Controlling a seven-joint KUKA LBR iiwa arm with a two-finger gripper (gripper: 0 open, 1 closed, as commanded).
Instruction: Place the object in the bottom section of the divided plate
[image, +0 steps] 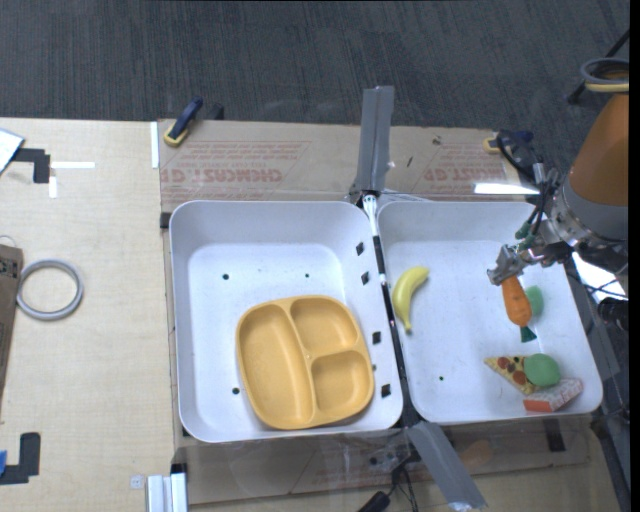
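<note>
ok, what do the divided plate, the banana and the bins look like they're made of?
Divided plate: looks like moulded plastic, mustard yellow, matte to satin; smooth rounded ridges, soft highlights.
Banana: probably a plastic toy; even, unblemished yellow with a slight sheen.
Bins: apparently thin formed plastic, glossy white; rounded corners and a thin rim. Could be coated metal, the view leaves that open.

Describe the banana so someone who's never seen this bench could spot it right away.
Look at the right white bin of the two. The banana lies alone near that bin's left wall, just past the divider from the yellow divided plate. It is the only plain yellow curved piece; the other toys cluster at the far right.
</note>
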